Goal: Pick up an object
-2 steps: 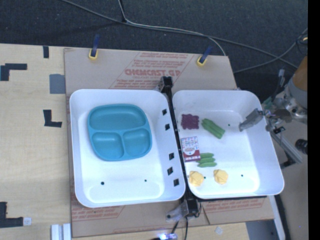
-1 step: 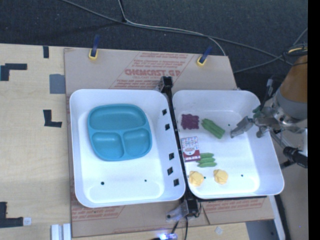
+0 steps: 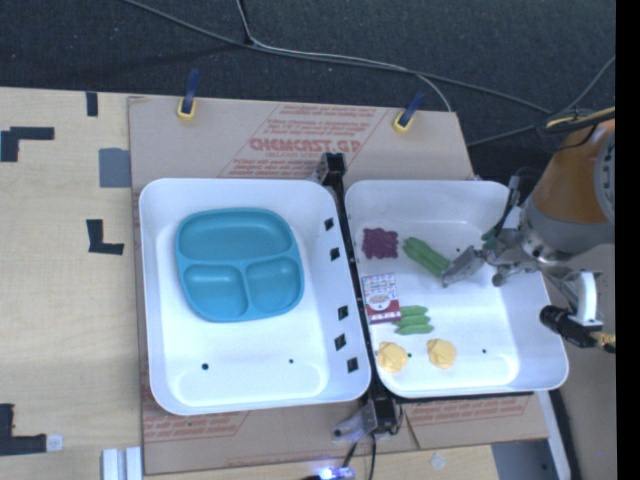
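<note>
Now the arm (image 3: 570, 193) reaches in from the right, and its gripper (image 3: 462, 265) hangs over the right bin (image 3: 500, 200), near the bin's upper middle part. I cannot tell how far the fingers are apart, because they look like one grey shape from this angle, and no object shows between them. Just to the left of the gripper lies a green pepper (image 3: 426, 257), tilted, close to the gripper tip but not clearly touching it. Further left there is a purple bunch of grapes (image 3: 379, 242). Below it lies a small red and white packet (image 3: 381, 298), and beside that a green pea pod (image 3: 413, 319). Two yellow pieces (image 3: 393, 356) rest near the front wall of this bin. The left bin (image 3: 240, 380) carries a blue divided plate (image 3: 240, 264). Both bins stand on a brown cardboard sheet (image 3: 300, 138) on the table (image 3: 60, 298).
</note>
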Robot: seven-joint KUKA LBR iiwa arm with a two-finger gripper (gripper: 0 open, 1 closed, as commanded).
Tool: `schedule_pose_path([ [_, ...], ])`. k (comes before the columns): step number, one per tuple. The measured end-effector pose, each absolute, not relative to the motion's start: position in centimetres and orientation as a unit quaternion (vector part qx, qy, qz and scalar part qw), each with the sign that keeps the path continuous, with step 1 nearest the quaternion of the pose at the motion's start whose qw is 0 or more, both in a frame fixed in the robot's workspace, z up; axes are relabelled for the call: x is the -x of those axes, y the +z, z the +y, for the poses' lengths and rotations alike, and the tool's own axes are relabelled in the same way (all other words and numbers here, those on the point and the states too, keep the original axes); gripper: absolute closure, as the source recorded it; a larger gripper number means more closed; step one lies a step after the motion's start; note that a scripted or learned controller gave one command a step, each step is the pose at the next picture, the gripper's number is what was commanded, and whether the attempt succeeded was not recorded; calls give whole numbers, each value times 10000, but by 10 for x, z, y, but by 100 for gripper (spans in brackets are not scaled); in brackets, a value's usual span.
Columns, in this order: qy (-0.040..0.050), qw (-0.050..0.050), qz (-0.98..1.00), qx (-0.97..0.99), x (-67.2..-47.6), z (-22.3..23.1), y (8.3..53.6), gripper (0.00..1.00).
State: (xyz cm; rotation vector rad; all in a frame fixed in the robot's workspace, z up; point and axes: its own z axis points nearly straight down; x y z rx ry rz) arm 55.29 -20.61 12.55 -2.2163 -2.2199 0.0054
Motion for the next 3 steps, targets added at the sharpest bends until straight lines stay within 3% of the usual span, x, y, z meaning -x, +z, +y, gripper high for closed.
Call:
schedule_pose_path([
  [1, 8, 7, -7079, 7063, -554, -206, 138, 100],
  [3, -6, -11, -7079, 7064, -554, -200, 238, 100],
])
